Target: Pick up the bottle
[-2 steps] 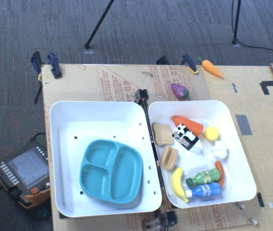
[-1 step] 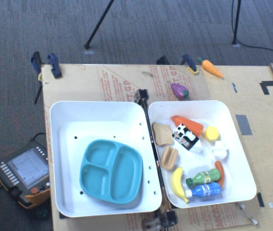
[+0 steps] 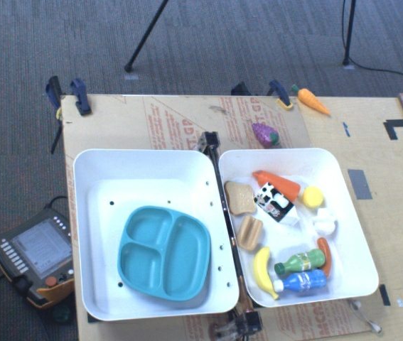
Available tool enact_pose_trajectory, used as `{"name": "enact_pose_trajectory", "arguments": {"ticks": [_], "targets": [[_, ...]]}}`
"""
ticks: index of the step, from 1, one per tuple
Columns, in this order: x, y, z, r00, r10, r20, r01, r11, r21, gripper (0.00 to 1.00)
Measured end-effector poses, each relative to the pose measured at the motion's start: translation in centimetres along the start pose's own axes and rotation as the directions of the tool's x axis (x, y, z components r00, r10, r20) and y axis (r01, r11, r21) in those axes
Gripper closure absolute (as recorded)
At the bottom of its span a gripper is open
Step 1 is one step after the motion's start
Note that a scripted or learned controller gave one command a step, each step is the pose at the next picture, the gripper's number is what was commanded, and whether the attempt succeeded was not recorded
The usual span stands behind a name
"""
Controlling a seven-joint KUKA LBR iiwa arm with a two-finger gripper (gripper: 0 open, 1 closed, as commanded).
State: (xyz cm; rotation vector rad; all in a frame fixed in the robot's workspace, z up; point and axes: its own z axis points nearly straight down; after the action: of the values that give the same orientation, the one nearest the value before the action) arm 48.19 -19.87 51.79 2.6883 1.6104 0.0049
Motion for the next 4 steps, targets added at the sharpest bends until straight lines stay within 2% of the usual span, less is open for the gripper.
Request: {"name": "enact_pose_trajectory", "arguments": {"ticks": [1,2,3,4], "targets": [[0.1,-0.6,1.5,0.996,-0.090,-0.002,0.090,0.996,0.008,1.00],[0.2,-0.5,0.5,0.996,-0.093,-0.002,0.093,0.996,0.006,1.00],[-0.4,-0.3,-0.7,1.000,0.006,-0.001,-0.006,1.000,0.005,1.00],[-0.9,-0.1,-1.9,0.981,0.192,0.000,-0.192,0.981,0.005,1.00]]}}
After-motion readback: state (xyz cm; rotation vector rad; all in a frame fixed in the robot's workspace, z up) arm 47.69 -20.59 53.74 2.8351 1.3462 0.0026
